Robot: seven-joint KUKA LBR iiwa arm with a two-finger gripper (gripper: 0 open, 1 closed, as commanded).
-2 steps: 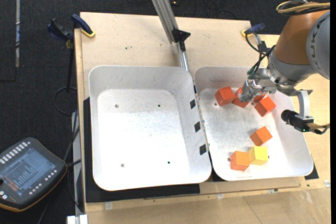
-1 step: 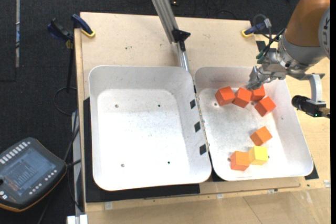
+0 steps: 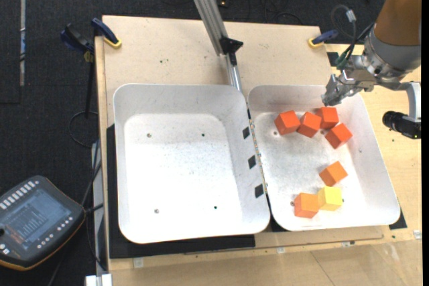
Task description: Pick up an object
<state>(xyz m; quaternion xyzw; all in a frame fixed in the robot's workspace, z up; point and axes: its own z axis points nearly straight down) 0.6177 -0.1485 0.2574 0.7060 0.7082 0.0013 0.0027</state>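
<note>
Claw, grip state impossible to tell, hangs just above the topmost orange cube in the right bin.

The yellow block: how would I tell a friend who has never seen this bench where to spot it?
Start at the right bin, the one the arm reaches over. Look to its near corner, where two blocks sit touching. The yellow block is the right one of that pair, beside an orange block; every other block in the bin is orange or red-orange.
</note>
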